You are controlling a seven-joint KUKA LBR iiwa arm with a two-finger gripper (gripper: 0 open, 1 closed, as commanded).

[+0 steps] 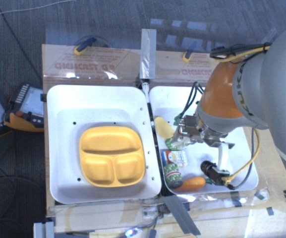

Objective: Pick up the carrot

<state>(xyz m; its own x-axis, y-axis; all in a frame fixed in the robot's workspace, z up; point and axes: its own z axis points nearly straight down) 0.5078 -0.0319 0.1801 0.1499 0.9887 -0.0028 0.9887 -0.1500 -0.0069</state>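
There are two white bins side by side. The left bin (pixel 63 133) has a yellow plate (pixel 113 155) in it, and the plate has three parts.

The carrot (pixel 192 184) is in the right bin (pixel 170 100). It is orange and lies flat on its side, right by the wall at the bottom of the picture. One end is just beside a round green tub (pixel 172 174). Nothing is on top of the carrot.

Just above the tub lies a small white pack (pixel 175 157) with red and green on it. Further up, close to the wall between the two bins, is a pale yellow thing (pixel 163 128) (it may be a lemon or a bit of banana, it is hard to say).

The big grey and orange arm (pixel 227 98) comes in from the right and hangs over the right bin. The gripper (pixel 183 132) is over the left side of that bin, between the pale yellow thing and the white pack. It is apart from the carrot. I cannot tell if the gripper is squeezing or loose, and I cannot tell if it has anything in it.

On the dark floor to the left lies a hand controller (pixel 21 108) with a screen.
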